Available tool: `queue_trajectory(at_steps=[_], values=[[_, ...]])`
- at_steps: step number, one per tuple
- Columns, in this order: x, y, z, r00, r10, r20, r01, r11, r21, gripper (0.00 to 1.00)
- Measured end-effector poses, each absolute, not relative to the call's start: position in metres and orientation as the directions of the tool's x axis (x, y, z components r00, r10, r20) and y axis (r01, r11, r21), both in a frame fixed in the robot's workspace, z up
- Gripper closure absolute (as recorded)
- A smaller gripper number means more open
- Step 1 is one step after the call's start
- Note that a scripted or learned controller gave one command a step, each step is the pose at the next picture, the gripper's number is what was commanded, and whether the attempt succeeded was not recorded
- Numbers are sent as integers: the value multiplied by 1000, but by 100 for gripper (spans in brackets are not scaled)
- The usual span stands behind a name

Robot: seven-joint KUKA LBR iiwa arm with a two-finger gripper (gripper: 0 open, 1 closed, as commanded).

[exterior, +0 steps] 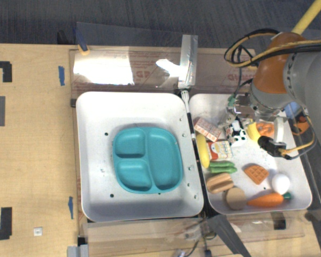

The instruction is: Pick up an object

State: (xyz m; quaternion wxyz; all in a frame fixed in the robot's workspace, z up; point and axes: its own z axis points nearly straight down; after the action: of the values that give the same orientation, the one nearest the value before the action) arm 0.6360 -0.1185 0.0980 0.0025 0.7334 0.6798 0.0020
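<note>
I am lowering the tool (pixel 239 123) into crowded toys; its state, I cannot tell. Neighbours may be blocking a grasp.

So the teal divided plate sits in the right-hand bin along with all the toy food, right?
Not quite. The camera view shows the teal divided plate in the left bin. The toy food, such as the carrot and banana, lies in the right bin.

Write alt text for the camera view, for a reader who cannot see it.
The grey arm reaches from the right, its end effector low over the right bin of toy food: a banana, a carrot, a waffle. The left bin holds a teal divided plate.
</note>
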Motion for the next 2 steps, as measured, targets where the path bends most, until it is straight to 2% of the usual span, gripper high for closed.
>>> queue_trajectory(at_steps=[1,2], values=[[643,-50,189,81,997,2,997,-81,9,100],[591,-81,184,421,907,0,907,-421,-4,100]])
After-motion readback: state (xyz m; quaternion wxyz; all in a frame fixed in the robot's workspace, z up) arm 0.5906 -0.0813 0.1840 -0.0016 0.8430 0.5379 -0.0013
